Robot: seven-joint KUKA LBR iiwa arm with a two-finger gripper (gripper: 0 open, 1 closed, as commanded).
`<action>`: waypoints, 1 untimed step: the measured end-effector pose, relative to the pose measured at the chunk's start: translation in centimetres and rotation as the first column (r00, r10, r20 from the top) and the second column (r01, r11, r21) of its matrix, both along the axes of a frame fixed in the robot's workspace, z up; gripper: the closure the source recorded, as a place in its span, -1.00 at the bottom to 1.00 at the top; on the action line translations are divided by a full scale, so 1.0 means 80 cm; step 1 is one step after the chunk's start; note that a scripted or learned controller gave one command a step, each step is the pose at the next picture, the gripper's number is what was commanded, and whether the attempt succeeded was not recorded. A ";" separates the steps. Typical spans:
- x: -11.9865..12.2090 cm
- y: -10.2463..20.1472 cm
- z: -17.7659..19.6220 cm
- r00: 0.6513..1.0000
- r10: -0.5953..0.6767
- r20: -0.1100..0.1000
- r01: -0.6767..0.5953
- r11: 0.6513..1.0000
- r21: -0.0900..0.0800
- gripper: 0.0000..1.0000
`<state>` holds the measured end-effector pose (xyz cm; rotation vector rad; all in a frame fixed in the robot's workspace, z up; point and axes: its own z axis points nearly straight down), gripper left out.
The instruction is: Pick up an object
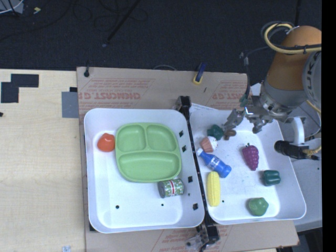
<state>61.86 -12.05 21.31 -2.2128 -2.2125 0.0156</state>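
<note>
You are looking at two white bins: the left bin (100,214) is carrying a green plate (148,152), a can (171,188) just below it and an orange cup (106,142) at its left. The right bin (291,206) is holding the arm's targets. The arm (292,62) is reaching in over the right bin's top edge, and the gripper (245,122) is hanging spread, gripping nothing. Below it are lying corn (213,188), a blue bottle (216,163), grapes (251,156), a green pepper (258,206), a dark green piece (271,178) and a small teal piece (215,132) near the left finger.
</note>
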 end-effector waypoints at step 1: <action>0.003 0.000 0.011 1.000 0.002 0.015 -0.001 1.000 -0.002 -1.00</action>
